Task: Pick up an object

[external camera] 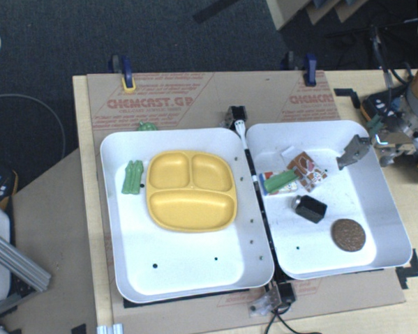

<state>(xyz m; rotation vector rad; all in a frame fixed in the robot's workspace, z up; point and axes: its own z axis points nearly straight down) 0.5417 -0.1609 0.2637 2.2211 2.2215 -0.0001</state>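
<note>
Grey two-finger gripper [351, 152] enters from the right, tilted down and to the left. Wrist hardware sits just right of and above the fingertips. Nothing between the fingers.

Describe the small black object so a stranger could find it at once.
Go to the right white bin. Near its middle lies a small black block, just below the green and red packets and up-left of the round brown disc. It is the one dark, boxy thing there.
</note>
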